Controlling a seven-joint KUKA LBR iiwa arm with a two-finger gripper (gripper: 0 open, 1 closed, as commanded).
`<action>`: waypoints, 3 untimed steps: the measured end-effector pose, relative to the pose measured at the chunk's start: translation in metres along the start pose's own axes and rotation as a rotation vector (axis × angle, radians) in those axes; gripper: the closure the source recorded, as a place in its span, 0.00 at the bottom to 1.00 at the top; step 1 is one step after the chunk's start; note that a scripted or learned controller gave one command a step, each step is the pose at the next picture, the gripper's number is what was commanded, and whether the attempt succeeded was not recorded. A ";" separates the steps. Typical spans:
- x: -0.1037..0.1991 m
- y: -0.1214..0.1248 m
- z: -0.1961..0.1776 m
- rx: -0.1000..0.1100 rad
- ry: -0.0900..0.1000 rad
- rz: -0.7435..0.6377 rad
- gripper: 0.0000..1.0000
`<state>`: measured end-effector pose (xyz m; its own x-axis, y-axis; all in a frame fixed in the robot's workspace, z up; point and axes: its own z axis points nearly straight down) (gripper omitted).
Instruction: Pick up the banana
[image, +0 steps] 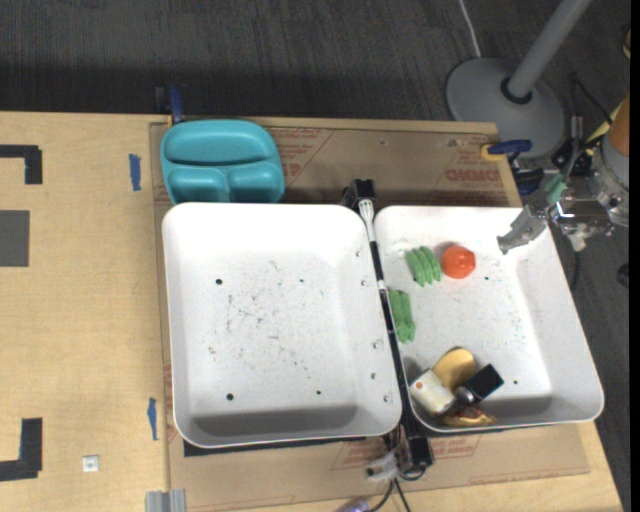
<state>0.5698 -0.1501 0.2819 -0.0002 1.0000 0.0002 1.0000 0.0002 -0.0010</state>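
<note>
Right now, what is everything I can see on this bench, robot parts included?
White bins: 2, white, side by side; left bin, right bin.
Teal divided tray: 1, teal, behind the left bin.
Tomato-like ball: 1, orange-red, far part of the right bin.
Green leafy pieces: 2, green; one beside the ball, one along the right bin's left wall.
Banana: 1, yellow-brown, near corner of the right bin, partly under other items.
Black block: 1, black, lying against the banana.
White and red item: 1, near edge of the right bin; too blurred to name.
Lamp-like stand: 1, grey, floor beyond the bench.
Gripper: 1, grey metal, over the right bin's far right corner.
</note>
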 end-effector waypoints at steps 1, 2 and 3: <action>0.051 -0.025 0.135 -0.001 0.000 -0.145 0.00; 0.131 -0.051 0.097 0.001 0.001 -0.488 0.00; 0.223 -0.091 0.098 0.001 0.001 -0.585 0.00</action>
<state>0.4791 0.0732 0.1845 -0.5524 0.8336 0.0018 0.8336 0.5524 -0.0015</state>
